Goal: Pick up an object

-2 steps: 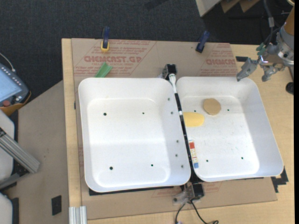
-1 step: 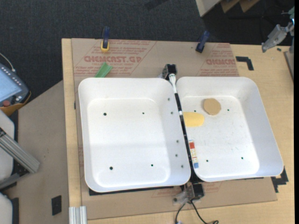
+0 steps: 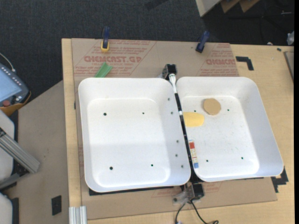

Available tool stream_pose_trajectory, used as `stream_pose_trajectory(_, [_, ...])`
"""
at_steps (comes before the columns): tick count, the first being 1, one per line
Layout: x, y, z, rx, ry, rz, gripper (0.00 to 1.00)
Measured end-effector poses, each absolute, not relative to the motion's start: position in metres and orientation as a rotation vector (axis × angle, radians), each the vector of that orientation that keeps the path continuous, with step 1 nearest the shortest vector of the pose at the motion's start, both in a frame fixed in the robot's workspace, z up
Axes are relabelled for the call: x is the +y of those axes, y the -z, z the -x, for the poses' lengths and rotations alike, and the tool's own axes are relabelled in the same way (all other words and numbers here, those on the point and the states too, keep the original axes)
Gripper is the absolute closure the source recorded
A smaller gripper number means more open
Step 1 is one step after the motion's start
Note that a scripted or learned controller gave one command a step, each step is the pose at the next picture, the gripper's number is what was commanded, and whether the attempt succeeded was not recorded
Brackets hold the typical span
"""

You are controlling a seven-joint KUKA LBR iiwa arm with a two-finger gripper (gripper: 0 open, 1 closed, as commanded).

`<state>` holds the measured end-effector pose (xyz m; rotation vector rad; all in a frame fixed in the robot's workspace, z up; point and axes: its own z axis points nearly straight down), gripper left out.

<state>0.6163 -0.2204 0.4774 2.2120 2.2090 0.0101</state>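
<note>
Bins sit side by side on the surface: the left bin carries nothing, while the right bin holds a yellow piece near the divider and a tan disc just beside it. Both lie flat, so a grasp could slip. The tool's state cannot be told.

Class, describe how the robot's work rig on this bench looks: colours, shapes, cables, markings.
The left white plastic bin and right white plastic bin, shallow and round-cornered, sit on a brown cardboard sheet with red lettering. A yellow-and-blue clamp and a blue clamp grip its far edge. A thin black cable trails from the near edge.
</note>
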Motion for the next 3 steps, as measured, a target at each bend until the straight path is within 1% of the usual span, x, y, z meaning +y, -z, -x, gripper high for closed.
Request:
stream_pose_trajectory(1, [-0.107, -0.540, -0.659, 2.230, -0.015, -2.201, 0.00])
stream_pose_trajectory(2, [0.003, -0.535, -0.667, 2.236, -0.007, -2.207, 0.00])
stream_pose_trajectory(3, [-0.069, -0.536, -0.639, 2.213, 0.004, -2.229, 0.00])
